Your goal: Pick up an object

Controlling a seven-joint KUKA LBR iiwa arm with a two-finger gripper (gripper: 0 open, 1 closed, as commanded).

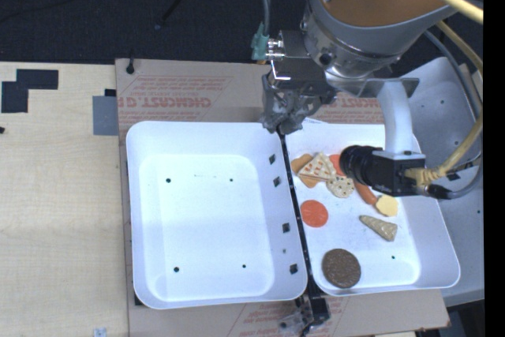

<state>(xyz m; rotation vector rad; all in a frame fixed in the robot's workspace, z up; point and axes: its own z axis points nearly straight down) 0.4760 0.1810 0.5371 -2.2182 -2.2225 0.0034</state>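
My claw hangs at the far edge of the bins, right over the place where the left bin and the right bin meet. It is dark and bunched up there, and I cannot tell how it stands or if it has anything in it. The toy food lies in the right bin. Near the far side is a little heap: a pale wedge with red dots, a tan piece just beside it, and a small spotted cracker. Close to the heap, nearer the front, is a flat orange-red disc. A round brown cookie lies at the front edge. A pale pointed wedge and a yellow chunk lie near a black tube that reaches in from the right. The brown cardboard under the bins has red letters on it, upside down, too faint for me to read well.
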